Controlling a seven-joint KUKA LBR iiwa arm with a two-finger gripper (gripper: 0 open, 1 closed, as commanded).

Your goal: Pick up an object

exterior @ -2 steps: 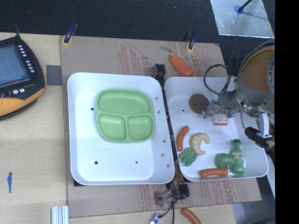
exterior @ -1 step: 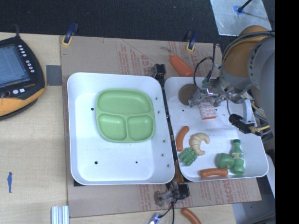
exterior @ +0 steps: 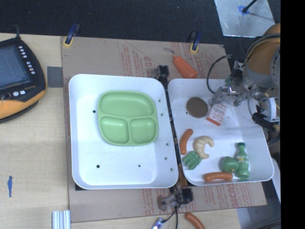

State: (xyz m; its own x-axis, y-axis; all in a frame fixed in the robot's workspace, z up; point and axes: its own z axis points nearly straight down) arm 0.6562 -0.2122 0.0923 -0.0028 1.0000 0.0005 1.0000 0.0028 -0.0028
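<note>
The gripper (exterior: 228, 95) hangs over the far right part of the right bin (exterior: 267, 142), low above the bin floor, with the arm (exterior: 264, 56) coming in from the right. Its metal parts spread out just above a small red-and-white packet (exterior: 217, 113), which lies tilted on the bin floor right below and in front of it. Whether the gripper is spread or closed cannot be told from this slant, and nothing is seen between its parts.

Just left of the packet lies a brown disc (exterior: 196, 107). Nearer the middle of the bin are an orange sausage (exterior: 185, 140), a pale croissant (exterior: 204, 145) and a green bunch of grapes (exterior: 191, 160), close together. At the near right corner stand a green bottle (exterior: 242, 160) and a green pepper (exterior: 229, 164), touching, with a second sausage (exterior: 218, 177) just in front of them.

The left bin (exterior: 86, 166) bears a green divided plate (exterior: 127, 117). A carrot (exterior: 184, 67) lies on the cardboard beyond the bins, and a pendant (exterior: 19, 78) rests on the bench (exterior: 33, 151) at far left.
</note>
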